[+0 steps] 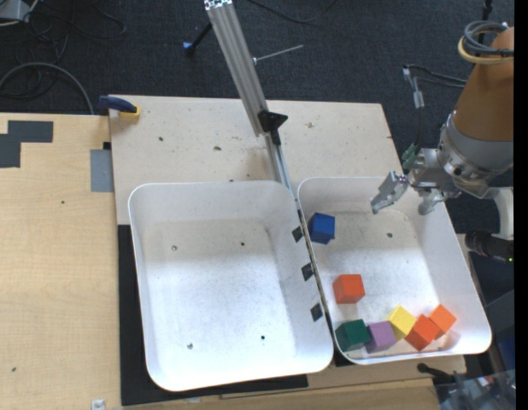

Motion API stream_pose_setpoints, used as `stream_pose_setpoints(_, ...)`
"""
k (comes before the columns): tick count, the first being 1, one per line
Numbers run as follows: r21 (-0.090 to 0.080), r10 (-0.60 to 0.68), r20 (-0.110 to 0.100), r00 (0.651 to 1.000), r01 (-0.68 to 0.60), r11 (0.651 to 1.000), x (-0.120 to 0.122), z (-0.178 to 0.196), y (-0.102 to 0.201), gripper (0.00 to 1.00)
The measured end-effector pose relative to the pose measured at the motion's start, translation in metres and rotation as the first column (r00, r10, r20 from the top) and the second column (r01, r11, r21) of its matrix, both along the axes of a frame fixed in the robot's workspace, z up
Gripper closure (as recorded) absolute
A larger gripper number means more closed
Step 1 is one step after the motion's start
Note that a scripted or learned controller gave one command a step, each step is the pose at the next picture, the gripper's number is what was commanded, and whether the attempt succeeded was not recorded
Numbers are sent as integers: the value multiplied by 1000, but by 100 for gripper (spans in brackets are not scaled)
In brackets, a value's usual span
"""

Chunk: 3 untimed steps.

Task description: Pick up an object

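**Approach before the grasp: choosing a clear block**

Blocks sit in the right bin [469, 267], and we count six: blue [322, 227] near the far left wall, orange [349, 288] mid-bin by the left wall, then green [353, 335], purple [381, 336], yellow [402, 320] and a red-orange pair [433, 326] crowded along the near edge. The left bin [153, 229] matters little here.

Our gripper [409, 195] hangs over the right bin's far edge, fingers spread apart with nothing between them.

We judge the blue block the best target: it lies nearest the gripper and stands apart from the others, though just beside the divider. We should centre over it, turn the fingers so neither meets the wall, and descend straight. The orange block is our second choice; the near-edge cluster invites pushing neighbours.
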<state>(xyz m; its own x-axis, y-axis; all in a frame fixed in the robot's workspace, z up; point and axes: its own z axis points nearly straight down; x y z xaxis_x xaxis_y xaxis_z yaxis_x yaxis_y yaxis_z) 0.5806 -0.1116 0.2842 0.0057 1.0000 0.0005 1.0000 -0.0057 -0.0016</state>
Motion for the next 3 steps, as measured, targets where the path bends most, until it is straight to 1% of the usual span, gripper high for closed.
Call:
stream_pose_setpoints(1,0,4,-8,1000,-4,1000,17,-70,-30,0)
stream_pose_setpoints(2,-2,7,8,1000,-7,1000,-30,77,-14,0)
stream_pose_setpoints(3,2,4,-10,1000,-4,1000,-92,0,15,0)
